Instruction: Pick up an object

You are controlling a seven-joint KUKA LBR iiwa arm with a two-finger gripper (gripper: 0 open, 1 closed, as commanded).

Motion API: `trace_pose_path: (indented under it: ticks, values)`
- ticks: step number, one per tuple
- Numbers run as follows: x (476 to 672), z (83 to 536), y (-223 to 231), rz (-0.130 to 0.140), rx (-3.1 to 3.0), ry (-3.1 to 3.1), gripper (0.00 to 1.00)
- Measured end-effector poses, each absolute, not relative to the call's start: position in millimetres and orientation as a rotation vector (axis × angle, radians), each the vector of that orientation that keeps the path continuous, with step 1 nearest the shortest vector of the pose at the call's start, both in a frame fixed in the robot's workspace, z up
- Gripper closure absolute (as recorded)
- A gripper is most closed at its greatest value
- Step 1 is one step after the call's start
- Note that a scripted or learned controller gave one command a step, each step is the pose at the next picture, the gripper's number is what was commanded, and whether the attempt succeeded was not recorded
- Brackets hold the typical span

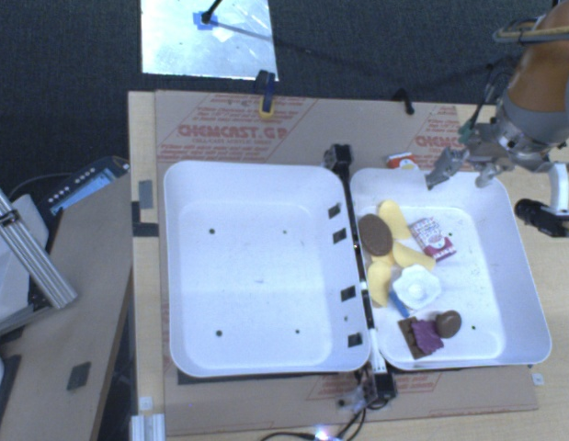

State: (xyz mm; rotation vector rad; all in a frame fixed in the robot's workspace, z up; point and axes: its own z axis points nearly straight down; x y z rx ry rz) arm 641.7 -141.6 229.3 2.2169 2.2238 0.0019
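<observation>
My gripper (464, 175) hangs above the far edge of the right bin (514, 274), its two fingers spread apart and nothing between them. Below and to its left in that bin lie a brown disc (375, 235), a yellow banana-like piece (398, 234), a red and white packet (433, 237), a white fried-egg toy (416, 288), a brown round piece (448, 322) and a purple-brown slab (420, 336). All of them lie well apart from the fingers.
The left bin (256, 265) sits beside the right one, joined by a black clip strip (350, 246). A small red and white item (403, 161) lies on the cardboard behind the right bin. A black bracket (541, 217) juts in at the right.
</observation>
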Motion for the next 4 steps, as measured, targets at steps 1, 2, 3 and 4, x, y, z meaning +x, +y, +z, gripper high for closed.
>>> trace_pose_path:
  ticks: [1, 2, 3, 4]
  values:
    - [618.8, 218.9, -38.1, 0.004, 2.209, 2.239, 0.0]
    - [620.3, 231.0, -45.1, 0.006, 2.213, 2.226, 1.0]
    - [671.3, 327.3, 69.0, 0.021, 2.197, 2.231, 1.0]
    - [608.2, 374.4, 184.7, 0.014, 2.202, 2.243, 1.0]
